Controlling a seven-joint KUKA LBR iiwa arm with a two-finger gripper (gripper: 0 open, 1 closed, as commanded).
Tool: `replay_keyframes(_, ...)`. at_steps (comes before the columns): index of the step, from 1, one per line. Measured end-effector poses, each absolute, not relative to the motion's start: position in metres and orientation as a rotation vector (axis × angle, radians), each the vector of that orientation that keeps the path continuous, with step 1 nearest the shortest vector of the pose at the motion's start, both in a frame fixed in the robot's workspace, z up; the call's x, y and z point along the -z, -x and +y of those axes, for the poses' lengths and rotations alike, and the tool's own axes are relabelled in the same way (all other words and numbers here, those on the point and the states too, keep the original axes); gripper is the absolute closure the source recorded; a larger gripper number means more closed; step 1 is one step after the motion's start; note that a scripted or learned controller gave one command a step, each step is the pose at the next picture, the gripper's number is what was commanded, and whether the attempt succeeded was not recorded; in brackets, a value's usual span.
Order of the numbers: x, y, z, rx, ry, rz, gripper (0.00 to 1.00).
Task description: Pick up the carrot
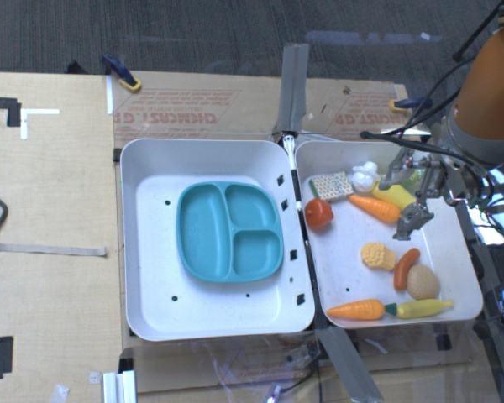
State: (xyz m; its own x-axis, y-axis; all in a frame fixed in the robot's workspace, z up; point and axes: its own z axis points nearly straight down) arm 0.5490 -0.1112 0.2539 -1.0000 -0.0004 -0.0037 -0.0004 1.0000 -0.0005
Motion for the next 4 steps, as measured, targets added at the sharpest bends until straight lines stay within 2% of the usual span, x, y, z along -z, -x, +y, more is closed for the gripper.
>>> replay_keyframes(1, -0.124, -0.584, -0.106, 0.000, -0.210, 3.132, 0.00)
replay_keyframes(2, -0.134, -0.586, -0.105, 0.002, -0.204, 3.127, 1.00)
replay_keyframes(3, -0.168, -0.529, -0.117, 0.000, -0.720, 3.054, 1.00)
replay_keyframes(4, -0.093, -0.566, -0.130, 0.000, -0.215, 3.131, 1.00)
